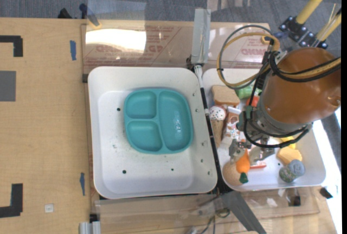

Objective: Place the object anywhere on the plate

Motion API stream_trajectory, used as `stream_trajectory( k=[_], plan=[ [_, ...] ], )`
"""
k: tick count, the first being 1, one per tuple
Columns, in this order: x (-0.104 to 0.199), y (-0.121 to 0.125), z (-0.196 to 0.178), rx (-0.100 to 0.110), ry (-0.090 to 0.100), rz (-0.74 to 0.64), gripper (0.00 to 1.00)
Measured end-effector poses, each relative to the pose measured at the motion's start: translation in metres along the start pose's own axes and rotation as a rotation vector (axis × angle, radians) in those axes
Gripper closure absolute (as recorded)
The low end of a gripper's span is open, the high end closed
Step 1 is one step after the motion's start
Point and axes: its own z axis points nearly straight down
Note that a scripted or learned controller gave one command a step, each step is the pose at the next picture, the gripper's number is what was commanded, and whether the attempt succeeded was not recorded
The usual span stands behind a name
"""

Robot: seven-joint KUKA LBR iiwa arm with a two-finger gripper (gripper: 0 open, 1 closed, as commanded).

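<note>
- Plate [159, 120]: teal, with three compartments, lying flat in the left bin [103, 135]. All three compartments look bare, and the plate serves as the landmark for everything below.
- Left bin: white and shallow. The plate sits roughly in its middle, a little toward the far side.
- Right bin [314, 173]: to the right of the plate, across the divider between the two bins. It holds a clutter of small things, much of it covered by the arm.
- Arm [298, 86]: its grey and orange bulk hangs over the right bin, well to the right of the plate, with black and yellow cables looping above it.
- Gripper [246, 151]: low over the near-left part of the right bin, right of the plate and apart from it. Whether the jaws are wide, narrow or closed on something I cannot tell; the wrist and clutter hide them.
- Carrot [243, 165]: an orange piece with a green end, just below the gripper, right of the plate's near corner. I cannot tell if it is gripped or merely lying there.
- White ball [217, 114]: spotted, just beyond the divider, right of the plate.
- Grey lump [291, 172] and yellow piece [287, 155]: far right of the plate, near the right bin's near edge.
</note>
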Motion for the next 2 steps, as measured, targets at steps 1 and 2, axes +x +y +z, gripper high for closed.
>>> stream_trajectory(
  k=[1, 2],
  plan=[
    [-0.035, -0.102, 0.0, 0.003, -0.002, -0.301, 1.0],
    [-0.139, -0.088, -0.037, 0.005, -0.005, -0.389, 1.0]
  ],
)
